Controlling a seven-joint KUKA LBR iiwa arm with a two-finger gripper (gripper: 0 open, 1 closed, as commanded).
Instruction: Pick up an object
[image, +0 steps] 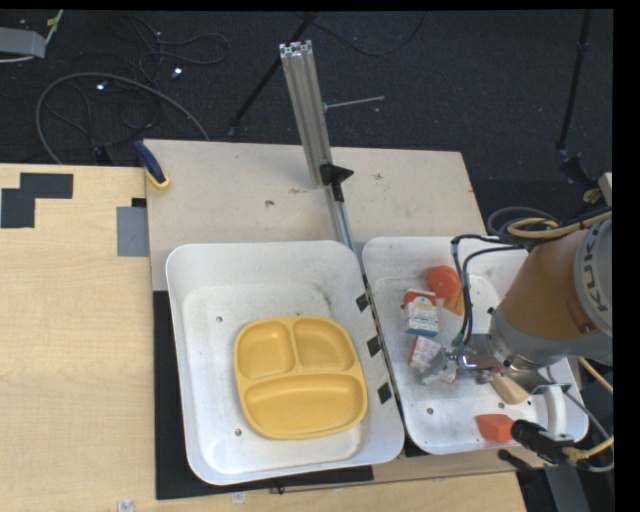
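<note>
Carton (423, 314) lies in the right bin (432, 425), just beside the hand (447, 366); its grip cannot be told.

**Count of things on the bench**

Two white bins: the left bin (200, 300) and the right bin (425, 425). One yellow divided tray (298, 377) with three compartments, lower middle of the frame. In the right bin, one small carton (422, 314), one round orange piece (444, 281) and one orange-red piece (492, 427) at lower right. One arm (550, 300).
</note>
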